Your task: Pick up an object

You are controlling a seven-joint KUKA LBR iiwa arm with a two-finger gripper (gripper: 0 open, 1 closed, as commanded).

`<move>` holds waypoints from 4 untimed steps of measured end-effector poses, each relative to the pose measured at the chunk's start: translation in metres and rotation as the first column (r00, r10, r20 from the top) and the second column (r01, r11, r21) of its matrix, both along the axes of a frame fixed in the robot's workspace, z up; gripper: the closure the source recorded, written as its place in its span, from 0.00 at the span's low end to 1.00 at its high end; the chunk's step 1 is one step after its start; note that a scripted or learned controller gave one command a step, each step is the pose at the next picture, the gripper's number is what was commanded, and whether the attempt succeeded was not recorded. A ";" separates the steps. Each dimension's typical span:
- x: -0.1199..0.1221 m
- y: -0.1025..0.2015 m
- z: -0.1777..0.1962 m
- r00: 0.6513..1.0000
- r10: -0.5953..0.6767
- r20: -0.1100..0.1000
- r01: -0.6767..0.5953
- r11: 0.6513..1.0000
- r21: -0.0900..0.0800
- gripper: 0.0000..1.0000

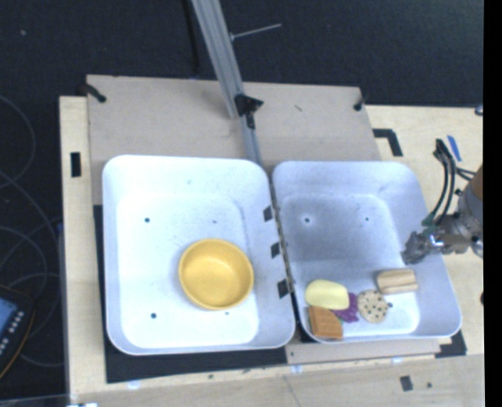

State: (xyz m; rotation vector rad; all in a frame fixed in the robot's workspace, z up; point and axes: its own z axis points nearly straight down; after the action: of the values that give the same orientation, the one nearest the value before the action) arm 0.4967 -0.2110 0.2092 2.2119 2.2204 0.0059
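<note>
The pincer [422, 246] sits at the right rim of the right bin [344, 185]; whether it is open or closed cannot be told. A tan wooden block [396, 281] lies just below it. Further lower-left lie a speckled cookie [372, 306], a yellow lemon-shaped piece [326, 294] and an orange wafer [325, 322]. Far left, a yellow bowl [215, 273] rests in the left bin [149, 193].

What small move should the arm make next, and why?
Probably slide the tool a little left and toward the near edge, over the block. It sits at the right bin's right rim with nothing seen in it, and the block lies just below it, nearest of the items clustered there.
</note>
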 end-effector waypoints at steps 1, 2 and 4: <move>0.002 -0.001 0.014 1.000 0.001 -0.003 -0.001 1.000 0.002 1.00; 0.010 0.046 0.027 1.000 0.005 -0.002 -0.005 1.000 0.003 1.00; 0.016 0.160 0.028 1.000 0.006 -0.003 -0.006 1.000 0.004 1.00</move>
State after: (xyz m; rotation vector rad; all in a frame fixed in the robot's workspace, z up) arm 0.5127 -0.0513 0.2375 2.2089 2.2313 0.0069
